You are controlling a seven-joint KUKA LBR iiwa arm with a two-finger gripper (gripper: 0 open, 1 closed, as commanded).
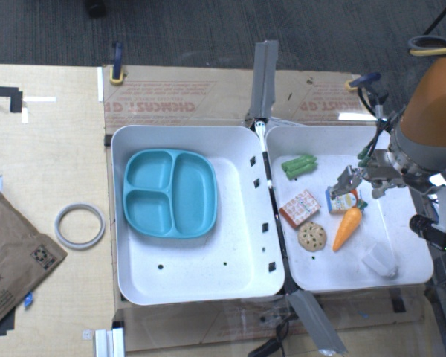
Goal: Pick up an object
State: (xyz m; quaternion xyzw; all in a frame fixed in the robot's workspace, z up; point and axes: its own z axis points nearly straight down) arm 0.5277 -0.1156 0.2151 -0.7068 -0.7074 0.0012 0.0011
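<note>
Right bin (405, 233), near its middle: gripper (350, 180) on a grey arm with an orange band, reaching in from the right. Whether wide, narrow or closed on anything: cannot be told from this angle.

Directly under the gripper and partly hidden by it: small blue-and-white packet (340, 199), resting on the bin floor.

Just below the packet: carrot (346, 228), tilted, leafy end up and touching or nearly touching the packet.

Left of the carrot: round cookie (311, 236); above the cookie and just beside it, red-and-white box (299, 207).

Toward the far wall of the same bin: green pods (299, 166), apart from the rest.

Lower right corner: clear cup (379, 260), hard to make out against the white.

Left bin (208, 274): blue divided plate (169, 193), lying flat in the far left part.

On the bench (44, 147), left of the bins: grey ring (79, 224) and a brown cardboard box (11, 262).
</note>
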